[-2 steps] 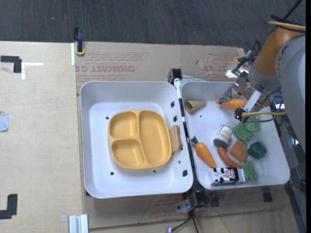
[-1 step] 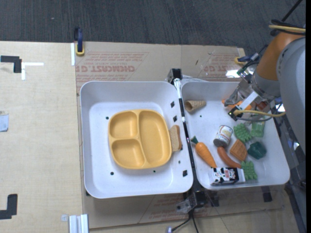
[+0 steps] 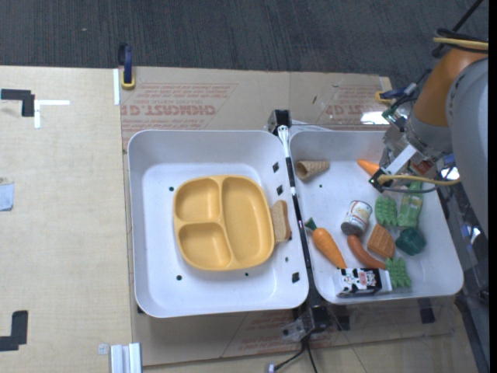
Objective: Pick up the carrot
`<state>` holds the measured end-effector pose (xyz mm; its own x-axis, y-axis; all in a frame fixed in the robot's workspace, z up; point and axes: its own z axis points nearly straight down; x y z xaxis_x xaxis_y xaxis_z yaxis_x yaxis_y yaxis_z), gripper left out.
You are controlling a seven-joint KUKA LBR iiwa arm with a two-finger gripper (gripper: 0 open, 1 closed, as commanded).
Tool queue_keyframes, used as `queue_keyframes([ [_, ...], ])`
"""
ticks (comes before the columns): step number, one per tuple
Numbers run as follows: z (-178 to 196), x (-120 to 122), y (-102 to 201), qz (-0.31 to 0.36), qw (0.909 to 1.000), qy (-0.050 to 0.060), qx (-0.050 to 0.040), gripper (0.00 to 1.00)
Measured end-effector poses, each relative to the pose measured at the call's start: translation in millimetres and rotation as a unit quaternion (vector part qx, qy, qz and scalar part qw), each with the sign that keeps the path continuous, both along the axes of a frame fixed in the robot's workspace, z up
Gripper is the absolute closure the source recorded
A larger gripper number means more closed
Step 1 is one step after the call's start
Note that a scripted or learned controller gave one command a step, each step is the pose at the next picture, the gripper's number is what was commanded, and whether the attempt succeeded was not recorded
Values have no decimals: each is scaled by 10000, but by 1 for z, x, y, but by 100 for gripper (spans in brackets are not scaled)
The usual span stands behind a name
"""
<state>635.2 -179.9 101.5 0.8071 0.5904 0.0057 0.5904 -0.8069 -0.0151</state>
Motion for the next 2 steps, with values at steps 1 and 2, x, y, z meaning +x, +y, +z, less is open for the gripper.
queue_keyframes([
  [1, 0, -1, 0, 7, 10000, 27, 1, 0],
  [2, -13, 8, -10, -1361, 9903, 278, 63, 0],
])
